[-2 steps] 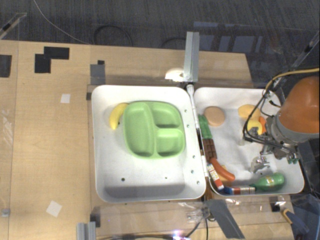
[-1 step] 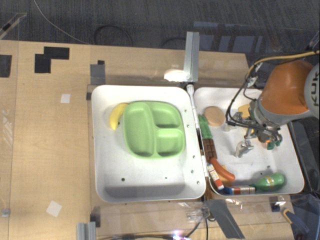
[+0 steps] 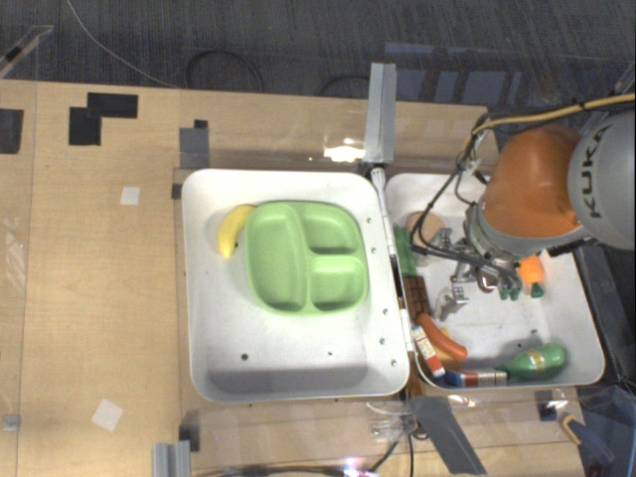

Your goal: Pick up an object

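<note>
Step in hand, judged: descent toward pick in right bin (image 3: 586, 316). Candidate objects lie along near and left walls: green bottle (image 3: 537, 360), red sausage-shaped item (image 3: 442, 338), marker (image 3: 479, 377). Recommendation: centre over one item, clear of bin wall, before closing.

End effector (image 3: 467, 286) hangs above bin floor. Opening state: cannot tell. Nothing visibly gripped.

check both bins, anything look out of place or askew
Nothing spilled or broken. The green tray lies slightly askew in the left bin, with the banana tucked against its edge. The green bottle lies on its side in the right bin.
</note>
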